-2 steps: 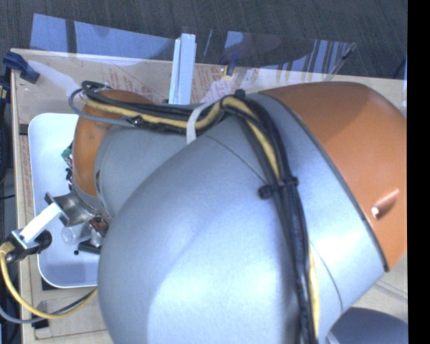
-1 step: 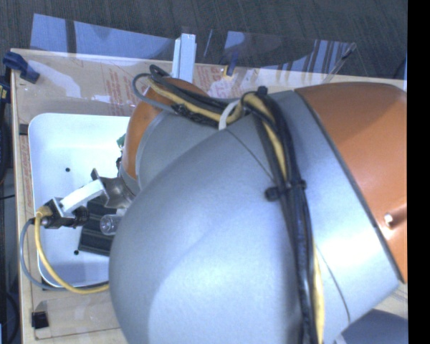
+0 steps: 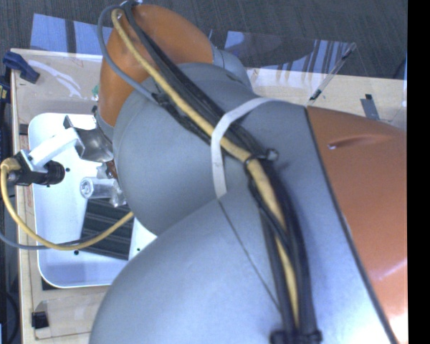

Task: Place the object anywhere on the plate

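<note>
My grey arm [image 3: 222, 213] fills most of the view and reaches across to the left bin [image 3: 54, 264]. Its orange band [image 3: 140, 49] is at the top, with the metal wrist parts [image 3: 94, 149] just below, over the bin's white floor. The gripper itself is hidden beneath the arm's bulk. A dark ribbed slab [image 3: 107, 228] lies flat in the bin under the wrist, partly covered by the arm; I cannot tell what it is. No plate or loose object can be made out.
A white bracket with a black knob [image 3: 46, 160] sticks out left from the wrist. A yellow cable [image 3: 29, 231] loops down from it across the bin. The wooden bench frame [image 3: 18, 120] runs along the left.
</note>
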Controlling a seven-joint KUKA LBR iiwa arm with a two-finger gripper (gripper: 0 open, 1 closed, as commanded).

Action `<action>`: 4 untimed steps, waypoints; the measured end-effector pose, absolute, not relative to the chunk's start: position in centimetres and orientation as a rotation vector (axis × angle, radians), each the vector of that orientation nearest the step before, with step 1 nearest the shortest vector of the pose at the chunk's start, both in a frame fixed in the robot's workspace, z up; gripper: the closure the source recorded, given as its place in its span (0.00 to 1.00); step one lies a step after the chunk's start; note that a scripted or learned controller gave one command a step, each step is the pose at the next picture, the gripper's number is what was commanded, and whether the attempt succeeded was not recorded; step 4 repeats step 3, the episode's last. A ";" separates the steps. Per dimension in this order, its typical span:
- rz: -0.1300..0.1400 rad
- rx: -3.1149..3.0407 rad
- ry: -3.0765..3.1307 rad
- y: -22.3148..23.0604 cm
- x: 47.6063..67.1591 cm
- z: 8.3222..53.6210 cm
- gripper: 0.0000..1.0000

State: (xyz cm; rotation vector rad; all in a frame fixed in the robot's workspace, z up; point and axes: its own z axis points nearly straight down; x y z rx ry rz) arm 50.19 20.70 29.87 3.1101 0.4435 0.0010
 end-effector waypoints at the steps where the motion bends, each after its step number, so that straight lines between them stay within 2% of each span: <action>1: -0.012 2.965 1.045 13.4 47.5 30.0 1.00; 2: -0.014 2.895 1.229 16.9 48.9 22.9 1.00; 3: -0.013 2.620 1.742 17.3 47.5 21.4 1.00; 4: -0.013 2.620 1.742 17.3 47.5 21.4 1.00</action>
